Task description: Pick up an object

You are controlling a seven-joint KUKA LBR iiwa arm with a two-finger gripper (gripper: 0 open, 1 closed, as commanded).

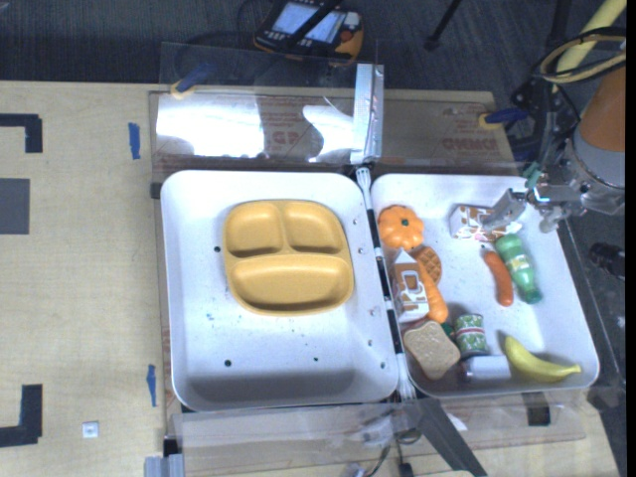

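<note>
Grey metal claw (pixel 534 205) (orange band above).

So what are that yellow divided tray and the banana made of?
The yellow tray looks like molded plastic: matte, one even color, soft rounded compartment edges. The banana is probably a plastic toy, judging by its smooth, uniform yellow skin, though real fruit can't be ruled out.
</note>
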